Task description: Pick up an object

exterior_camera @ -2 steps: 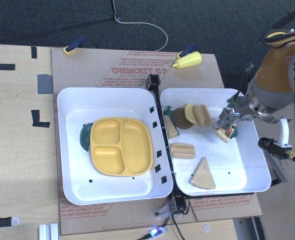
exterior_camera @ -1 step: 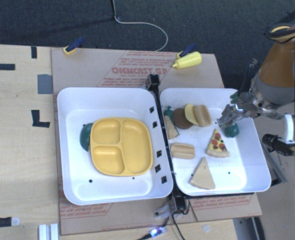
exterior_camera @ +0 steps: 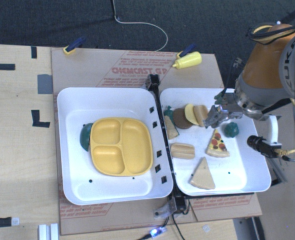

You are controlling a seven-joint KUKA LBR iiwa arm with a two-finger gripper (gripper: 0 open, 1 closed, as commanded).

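The gripper point(exterior_camera: 218, 118) hangs low in the right bin point(exterior_camera: 247, 184), just above the toy pizza slice point(exterior_camera: 217, 146) and beside a teal ball point(exterior_camera: 231, 129); whether it has hold of anything cannot be told. Nearby lie a bread roll point(exterior_camera: 182, 150), a wedge of sandwich point(exterior_camera: 203, 175) and a brown-and-yellow cluster point(exterior_camera: 187, 116). The left bin point(exterior_camera: 72, 184) holds a yellow divided plate point(exterior_camera: 121, 146) overlapping a dark green object point(exterior_camera: 85, 136).

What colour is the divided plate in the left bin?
Yellow: the divided plate, seen in the camera view.
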